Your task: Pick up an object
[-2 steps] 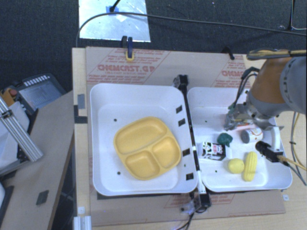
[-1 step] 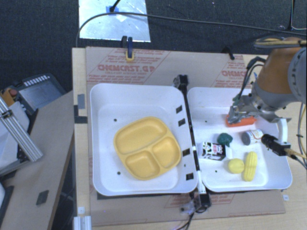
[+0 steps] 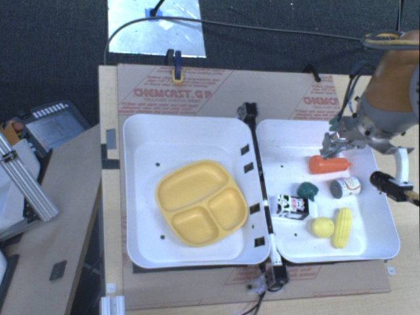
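In the right bin (image 3: 289, 136) lie an orange carrot (image 3: 329, 165), a small grey and white can (image 3: 346, 188), a dark green piece (image 3: 307, 190), a black and white carton (image 3: 291, 206), a yellow lemon (image 3: 322, 227) and a yellow corn cob (image 3: 342, 227). My gripper (image 3: 333, 146) hangs low at the bin's upper right, just above the carrot's left half. Nothing shows between its fingers.
The left bin (image 3: 141, 176) holds a yellow divided tray (image 3: 201, 202). A black divider (image 3: 257, 176) runs between the bins. The grey arm with its orange band (image 3: 392, 84) comes in from the right, over the right bin's far corner. A cable crosses behind the bench.
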Motion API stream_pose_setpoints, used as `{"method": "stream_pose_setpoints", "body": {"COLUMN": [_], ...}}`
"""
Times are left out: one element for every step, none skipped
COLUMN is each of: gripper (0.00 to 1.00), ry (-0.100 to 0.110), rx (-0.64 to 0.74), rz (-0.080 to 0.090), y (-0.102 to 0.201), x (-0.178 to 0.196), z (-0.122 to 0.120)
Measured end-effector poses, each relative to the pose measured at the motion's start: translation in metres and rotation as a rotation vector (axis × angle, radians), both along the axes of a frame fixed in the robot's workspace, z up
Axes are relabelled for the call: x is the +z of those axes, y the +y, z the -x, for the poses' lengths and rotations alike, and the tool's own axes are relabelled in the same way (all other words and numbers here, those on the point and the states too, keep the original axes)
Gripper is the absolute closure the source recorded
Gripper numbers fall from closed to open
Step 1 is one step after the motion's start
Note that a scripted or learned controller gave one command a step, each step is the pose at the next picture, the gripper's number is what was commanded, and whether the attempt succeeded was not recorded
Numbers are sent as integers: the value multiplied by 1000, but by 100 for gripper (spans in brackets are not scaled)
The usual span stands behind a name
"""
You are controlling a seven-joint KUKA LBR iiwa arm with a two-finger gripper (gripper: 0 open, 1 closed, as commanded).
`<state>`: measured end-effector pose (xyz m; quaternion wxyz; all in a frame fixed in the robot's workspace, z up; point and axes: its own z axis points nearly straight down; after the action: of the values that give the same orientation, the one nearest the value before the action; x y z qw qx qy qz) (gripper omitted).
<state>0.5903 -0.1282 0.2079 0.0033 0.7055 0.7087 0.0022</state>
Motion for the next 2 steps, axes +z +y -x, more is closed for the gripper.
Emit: {"method": "stream_pose_setpoints", "body": {"gripper": [100,100], "ry": [5,4], "rx": [5,5], "rz": [-3,-3], "y": [53,100], "x": [3,13], "z": [-9,-12]}}
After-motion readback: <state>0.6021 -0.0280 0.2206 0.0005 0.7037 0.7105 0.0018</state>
